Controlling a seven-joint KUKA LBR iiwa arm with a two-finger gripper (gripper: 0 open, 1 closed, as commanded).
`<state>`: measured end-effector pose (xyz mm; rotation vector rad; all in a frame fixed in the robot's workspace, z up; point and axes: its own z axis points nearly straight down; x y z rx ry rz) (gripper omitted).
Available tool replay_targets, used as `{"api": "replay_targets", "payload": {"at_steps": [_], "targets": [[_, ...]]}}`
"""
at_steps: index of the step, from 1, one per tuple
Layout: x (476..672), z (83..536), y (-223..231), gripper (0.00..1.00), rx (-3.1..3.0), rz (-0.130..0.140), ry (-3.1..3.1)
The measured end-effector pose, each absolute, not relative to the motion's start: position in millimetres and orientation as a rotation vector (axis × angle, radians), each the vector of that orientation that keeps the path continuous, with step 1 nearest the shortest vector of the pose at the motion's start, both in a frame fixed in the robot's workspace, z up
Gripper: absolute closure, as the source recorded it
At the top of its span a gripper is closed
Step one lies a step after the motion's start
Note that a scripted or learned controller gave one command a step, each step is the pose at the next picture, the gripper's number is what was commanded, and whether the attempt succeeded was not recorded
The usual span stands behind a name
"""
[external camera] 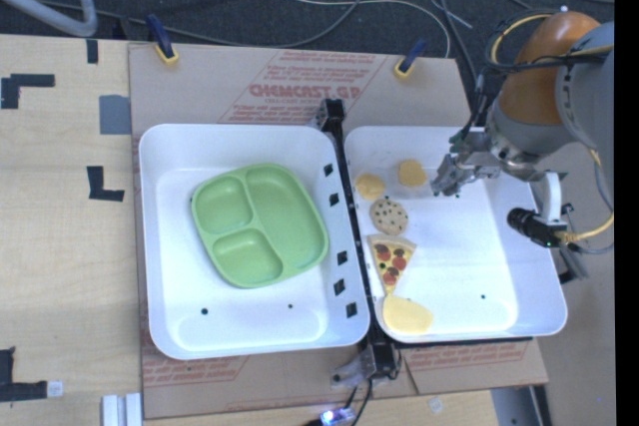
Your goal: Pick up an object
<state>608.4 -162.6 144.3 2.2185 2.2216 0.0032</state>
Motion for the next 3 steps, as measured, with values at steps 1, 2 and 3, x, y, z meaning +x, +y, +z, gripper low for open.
{"api": "replay_targets", "payload": {"at_steps": [1,2,3], "targets": [[607.3,206.8,-158.1,1.0,2.217,0.004,2.221],[608.2,237.2,-157.6,1.0,2.218,0.003,2.222],[594.7,224.2,-104.8,1.0,2.218,-0.002,2.229]]}}
